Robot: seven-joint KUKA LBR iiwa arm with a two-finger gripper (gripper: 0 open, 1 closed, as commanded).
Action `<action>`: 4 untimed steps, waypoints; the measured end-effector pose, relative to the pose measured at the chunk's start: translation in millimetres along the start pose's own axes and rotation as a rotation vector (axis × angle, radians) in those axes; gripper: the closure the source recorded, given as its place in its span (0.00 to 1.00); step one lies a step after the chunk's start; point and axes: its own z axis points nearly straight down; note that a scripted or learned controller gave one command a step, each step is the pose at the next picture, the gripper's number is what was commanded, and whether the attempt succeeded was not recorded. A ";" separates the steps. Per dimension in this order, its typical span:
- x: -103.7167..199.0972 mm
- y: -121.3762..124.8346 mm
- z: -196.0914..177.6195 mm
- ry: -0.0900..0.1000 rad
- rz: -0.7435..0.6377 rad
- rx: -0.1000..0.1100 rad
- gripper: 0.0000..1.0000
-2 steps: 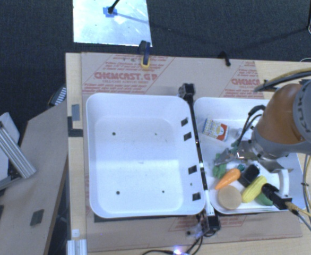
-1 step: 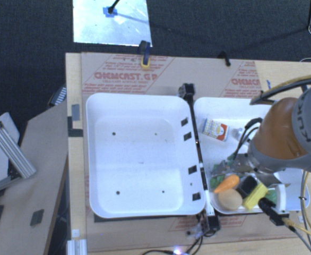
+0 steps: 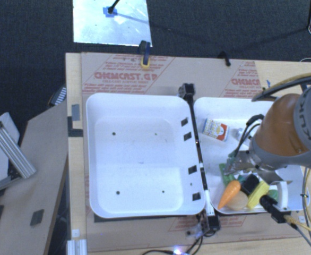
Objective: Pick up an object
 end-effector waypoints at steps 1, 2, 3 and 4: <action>31.9 71.1 -96.5 -0.002 -0.009 0.002 1.00; 95.4 72.8 -82.4 0.002 -0.009 0.016 1.00; 171.5 93.0 -82.4 0.003 -0.011 0.015 1.00; 209.3 62.2 -3.9 0.000 -0.006 0.025 1.00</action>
